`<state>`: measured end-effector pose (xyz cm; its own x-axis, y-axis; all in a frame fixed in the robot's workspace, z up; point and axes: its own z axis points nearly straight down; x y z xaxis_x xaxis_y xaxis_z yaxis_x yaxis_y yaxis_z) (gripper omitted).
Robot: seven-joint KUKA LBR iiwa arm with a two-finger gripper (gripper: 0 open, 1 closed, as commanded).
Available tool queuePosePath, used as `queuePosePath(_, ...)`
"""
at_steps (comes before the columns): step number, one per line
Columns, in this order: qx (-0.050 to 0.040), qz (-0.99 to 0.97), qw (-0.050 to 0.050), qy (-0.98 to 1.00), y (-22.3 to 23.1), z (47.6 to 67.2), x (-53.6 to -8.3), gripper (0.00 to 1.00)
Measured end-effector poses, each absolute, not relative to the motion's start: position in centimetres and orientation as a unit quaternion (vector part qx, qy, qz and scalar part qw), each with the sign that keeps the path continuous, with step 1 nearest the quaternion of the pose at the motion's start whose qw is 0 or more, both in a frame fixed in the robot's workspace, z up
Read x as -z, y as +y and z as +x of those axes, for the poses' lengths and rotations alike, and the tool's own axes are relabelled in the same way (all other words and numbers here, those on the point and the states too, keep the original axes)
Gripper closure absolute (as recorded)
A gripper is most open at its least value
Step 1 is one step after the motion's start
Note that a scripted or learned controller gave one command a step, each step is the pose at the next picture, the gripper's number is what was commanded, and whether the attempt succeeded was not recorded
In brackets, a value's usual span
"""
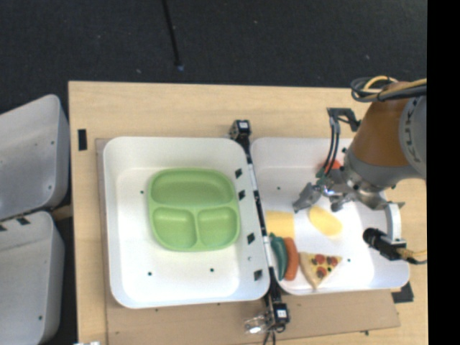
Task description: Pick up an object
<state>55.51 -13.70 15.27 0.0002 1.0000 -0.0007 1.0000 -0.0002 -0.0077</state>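
Observation:
My gripper hangs over the right bin, its fingers spread open with nothing between them. Just below it lies a yellow oval piece. To its left is a yellow block. Along the bin's front edge are an orange sausage-shaped toy, a dark green piece beside it, and a pizza slice. A small red thing shows behind the wrist, partly hidden by cables.
The left bin holds a green divided plate. A black divider with clips runs between the bins. The arm's grey and orange body covers the right bin's far right corner.

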Motion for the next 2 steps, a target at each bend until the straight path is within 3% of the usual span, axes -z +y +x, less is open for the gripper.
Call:
queuePosePath(1, -0.0020, -0.707, 0.001, -0.707, -13.9, 55.5, -9.8, 0.00)
queuePosePath(2, -0.0005, -0.708, 0.001, -0.706, -13.9, 55.6, -11.0, 1.00)
